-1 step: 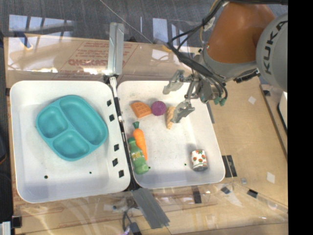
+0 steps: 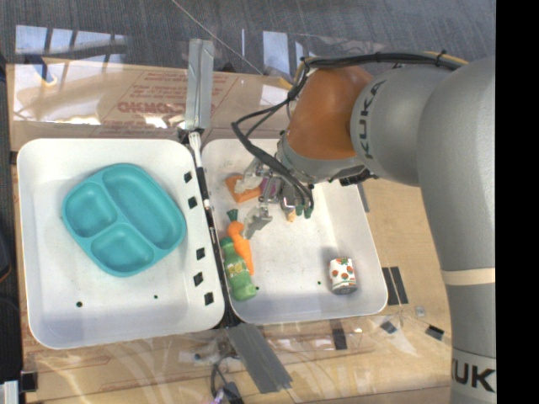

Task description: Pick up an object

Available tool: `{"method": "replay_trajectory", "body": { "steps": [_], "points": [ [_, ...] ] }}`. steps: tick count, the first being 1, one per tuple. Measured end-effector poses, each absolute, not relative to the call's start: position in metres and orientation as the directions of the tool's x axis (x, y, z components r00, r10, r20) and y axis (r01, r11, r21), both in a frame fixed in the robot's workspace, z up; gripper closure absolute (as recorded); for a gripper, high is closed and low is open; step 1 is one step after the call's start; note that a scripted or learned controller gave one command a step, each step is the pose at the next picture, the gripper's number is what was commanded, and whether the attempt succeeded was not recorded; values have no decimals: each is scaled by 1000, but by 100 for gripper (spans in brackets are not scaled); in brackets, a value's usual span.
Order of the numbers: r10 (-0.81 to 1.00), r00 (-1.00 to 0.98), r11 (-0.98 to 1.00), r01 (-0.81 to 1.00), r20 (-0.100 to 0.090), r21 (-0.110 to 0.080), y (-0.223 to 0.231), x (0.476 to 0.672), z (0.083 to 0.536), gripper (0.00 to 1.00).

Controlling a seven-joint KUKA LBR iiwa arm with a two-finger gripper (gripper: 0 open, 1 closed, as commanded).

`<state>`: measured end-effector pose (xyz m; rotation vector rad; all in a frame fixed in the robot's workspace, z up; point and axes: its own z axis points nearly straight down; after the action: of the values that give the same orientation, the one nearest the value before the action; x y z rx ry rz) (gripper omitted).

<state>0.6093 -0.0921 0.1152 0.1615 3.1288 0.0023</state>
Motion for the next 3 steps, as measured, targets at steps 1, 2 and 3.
{"method": "replay_trajectory", "body": {
  "steps": [1, 2, 3],
  "points": [
    [331, -943, 944, 331, -19, 4, -98, 622, 101, 0],
    [323, -946, 946, 323, -31, 5, -97, 626, 115, 100],
    [623, -782, 782, 623, -3, 2, -40, 621, 194, 100]
  ]
}}
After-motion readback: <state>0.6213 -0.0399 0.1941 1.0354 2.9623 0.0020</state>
